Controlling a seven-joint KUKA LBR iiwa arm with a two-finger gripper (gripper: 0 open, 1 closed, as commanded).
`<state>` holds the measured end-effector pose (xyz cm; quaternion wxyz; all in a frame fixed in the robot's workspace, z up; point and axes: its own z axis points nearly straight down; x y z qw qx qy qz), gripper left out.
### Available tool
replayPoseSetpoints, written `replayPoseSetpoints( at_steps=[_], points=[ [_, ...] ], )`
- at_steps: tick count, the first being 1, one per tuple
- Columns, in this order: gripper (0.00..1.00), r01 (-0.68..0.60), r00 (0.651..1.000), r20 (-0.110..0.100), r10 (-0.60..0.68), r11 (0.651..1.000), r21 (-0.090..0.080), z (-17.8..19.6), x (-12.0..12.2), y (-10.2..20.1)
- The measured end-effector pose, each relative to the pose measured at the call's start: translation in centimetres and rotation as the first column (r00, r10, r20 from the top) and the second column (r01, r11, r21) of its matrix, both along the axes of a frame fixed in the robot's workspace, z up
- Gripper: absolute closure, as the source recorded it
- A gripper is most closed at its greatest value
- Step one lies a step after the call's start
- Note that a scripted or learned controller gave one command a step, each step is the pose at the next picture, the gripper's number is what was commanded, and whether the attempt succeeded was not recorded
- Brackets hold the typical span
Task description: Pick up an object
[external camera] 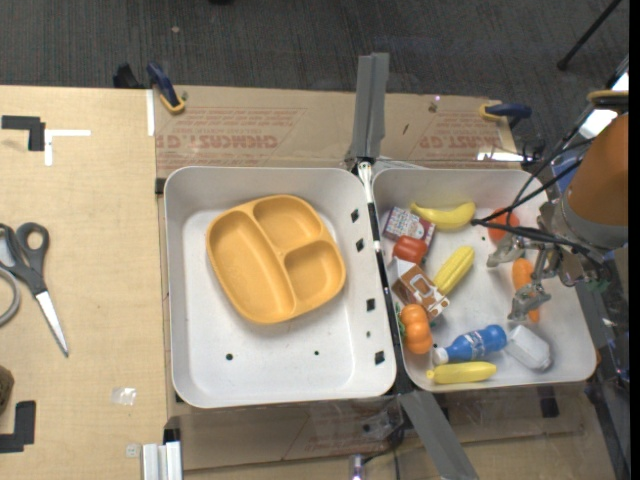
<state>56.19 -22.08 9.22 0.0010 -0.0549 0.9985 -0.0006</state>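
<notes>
Dark grey carpet (pixel 300 18) runs behind the bench. The pale wooden benchtop (pixel 80 268) carries scissors (pixel 35 278), with brown cardboard (pixel 260 133) clamped beside it under even light.

Robotics lab or workshop. Plywood surface (pixel 80 268) over dark carpet floor (pixel 300 18); blue clamps (pixel 165 88) pin cardboard (pixel 260 133); scissors (pixel 35 278) lie loose; cables (pixel 540 178) trail by two white bins (pixel 180 298).

The light wooden tabletop (pixel 90 268) carries two shallow white plastic bins: one (pixel 190 368) well away from the gripper (pixel 530 278), the other (pixel 575 363) beneath it. Grey-handled metal scissors (pixel 35 273) lie farthest from the gripper, beyond both bins.
</notes>
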Motion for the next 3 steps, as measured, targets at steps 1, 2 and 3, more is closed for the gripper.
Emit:
replayPoseSetpoints(
  at_steps=[1,2,3],
  points=[
    [1.0,-0.002,1.0,0.005,0.002,1.0,-0.002,1.0,0.2,0.0],
    [0.0,-0.002,1.0,0.005,0.002,1.0,-0.002,1.0,0.2,0.0],
    [0.0,0.015,1.0,0.002,-0.015,1.0,0.001,0.1,-1.0,0.0]
  ],
)
